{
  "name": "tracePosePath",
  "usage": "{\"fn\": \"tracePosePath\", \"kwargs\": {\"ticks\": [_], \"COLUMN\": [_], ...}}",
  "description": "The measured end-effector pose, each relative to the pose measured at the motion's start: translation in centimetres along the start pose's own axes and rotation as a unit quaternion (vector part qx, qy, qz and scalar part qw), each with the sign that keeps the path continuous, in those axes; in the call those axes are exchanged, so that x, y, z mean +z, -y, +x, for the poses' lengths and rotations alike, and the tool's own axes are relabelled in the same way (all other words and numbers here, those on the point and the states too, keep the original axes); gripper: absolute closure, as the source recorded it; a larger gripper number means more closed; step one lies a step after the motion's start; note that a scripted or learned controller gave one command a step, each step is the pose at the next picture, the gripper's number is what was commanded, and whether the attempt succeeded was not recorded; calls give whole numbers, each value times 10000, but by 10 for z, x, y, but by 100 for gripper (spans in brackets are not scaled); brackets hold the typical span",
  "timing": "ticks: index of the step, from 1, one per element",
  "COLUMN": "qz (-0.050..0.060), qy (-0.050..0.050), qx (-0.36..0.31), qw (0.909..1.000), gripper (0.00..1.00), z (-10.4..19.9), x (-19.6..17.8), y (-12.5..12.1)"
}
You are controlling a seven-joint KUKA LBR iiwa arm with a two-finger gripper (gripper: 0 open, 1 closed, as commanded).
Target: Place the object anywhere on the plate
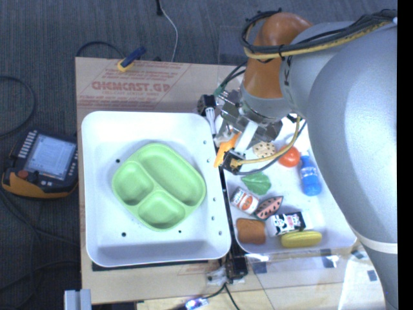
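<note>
The green plate point(159, 185), split into three compartments, lies in the middle of the left white bin point(103, 237) with nothing on it. My gripper point(226, 148) hangs over the rim between the two bins, just right of the plate's upper right edge. It is shut on a small orange carrot-like piece point(221, 152), which points down and to the left above that rim. The grey arm with its orange band point(274, 50) comes in from the upper right and hides the far part of the right bin.
The right bin point(335, 234) holds a cookie point(262, 150), a red-orange ball point(290, 158), a blue bottle point(310, 176), a green leaf point(257, 183), a small can point(244, 200), a watermelon slice point(270, 205), a brown bun point(250, 230), a cow-print carton point(286, 223) and a yellow piece point(301, 239). A handheld controller point(40, 163) lies left of the bench.
</note>
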State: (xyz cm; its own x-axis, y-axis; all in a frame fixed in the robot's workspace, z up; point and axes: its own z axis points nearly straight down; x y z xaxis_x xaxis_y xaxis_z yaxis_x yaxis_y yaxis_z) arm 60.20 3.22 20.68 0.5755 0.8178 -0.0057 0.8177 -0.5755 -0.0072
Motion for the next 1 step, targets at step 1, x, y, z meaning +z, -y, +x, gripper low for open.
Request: {"fn": "tracePosePath", "kwargs": {"ticks": [1], "qz": [12], "qy": [6], "qx": [659], "qw": [9978], "gripper": [100], "z": [32], "x": [26], "y": [61]}}
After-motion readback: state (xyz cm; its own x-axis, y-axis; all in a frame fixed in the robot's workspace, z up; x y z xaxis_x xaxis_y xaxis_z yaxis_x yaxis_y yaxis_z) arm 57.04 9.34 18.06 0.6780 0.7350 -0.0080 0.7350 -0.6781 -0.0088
